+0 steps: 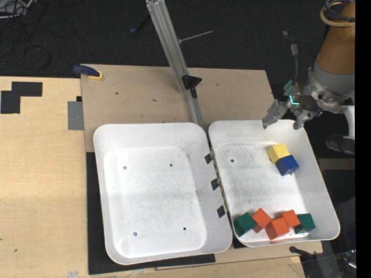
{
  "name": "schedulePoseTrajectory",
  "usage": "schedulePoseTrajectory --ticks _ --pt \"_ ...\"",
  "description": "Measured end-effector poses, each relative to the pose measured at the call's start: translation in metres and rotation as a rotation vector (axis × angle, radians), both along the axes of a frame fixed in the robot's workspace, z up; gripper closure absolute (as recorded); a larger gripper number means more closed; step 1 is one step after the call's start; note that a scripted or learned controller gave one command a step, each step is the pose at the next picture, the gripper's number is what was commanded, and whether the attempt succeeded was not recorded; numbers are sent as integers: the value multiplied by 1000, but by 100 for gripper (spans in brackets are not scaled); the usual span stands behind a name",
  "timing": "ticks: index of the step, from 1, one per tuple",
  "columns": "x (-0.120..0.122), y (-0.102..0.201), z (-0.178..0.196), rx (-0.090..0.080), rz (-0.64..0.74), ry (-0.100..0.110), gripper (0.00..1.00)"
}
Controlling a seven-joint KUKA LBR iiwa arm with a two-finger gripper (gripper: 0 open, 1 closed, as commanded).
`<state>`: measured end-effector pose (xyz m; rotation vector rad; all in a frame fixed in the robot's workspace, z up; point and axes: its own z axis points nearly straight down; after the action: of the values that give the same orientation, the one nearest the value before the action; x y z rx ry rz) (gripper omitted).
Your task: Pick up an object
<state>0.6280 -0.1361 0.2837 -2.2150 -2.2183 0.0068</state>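
Camera view, items as I log them from the console:

- Gripper point(286, 118): upper right of the frame, over the far rim of the right bin point(324, 181). Two fingers spread apart, nothing between them. Arm point(336, 51) enters from the right edge.
- Yellow block point(277, 151) and blue block point(287, 165): touching, upper right part of the right bin, just below the gripper in the frame. Nearest candidates for the pick.
- Cluster along the near rim of the right bin, lower right of the frame: green block point(244, 222), orange block point(262, 217), a second orange block point(278, 227), a third orange block point(291, 218), a second green block point(305, 222). Packed close, several touching.
- Left bin point(107, 149): centre-left of the frame.
- Aluminium rail point(171, 45): slanting from top centre down to the gap between the bins.

Handling, my judgement: the blocks look small, rigid, light, flat-faced, probably smooth. I would take the yellow one across two opposite free faces, avoiding the side against the blue one. The packed cluster leaves little finger room, and a near-rim pick risks striking the bin wall.
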Motion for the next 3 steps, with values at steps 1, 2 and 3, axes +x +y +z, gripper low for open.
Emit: schedulePoseTrajectory --ticks 1,2,3 --pt "1 0 3 -1 1 -5 0" --pt "2 -4 -61 -1 -1 1 0" --pt "3 -10 -122 0 -3 2 0"
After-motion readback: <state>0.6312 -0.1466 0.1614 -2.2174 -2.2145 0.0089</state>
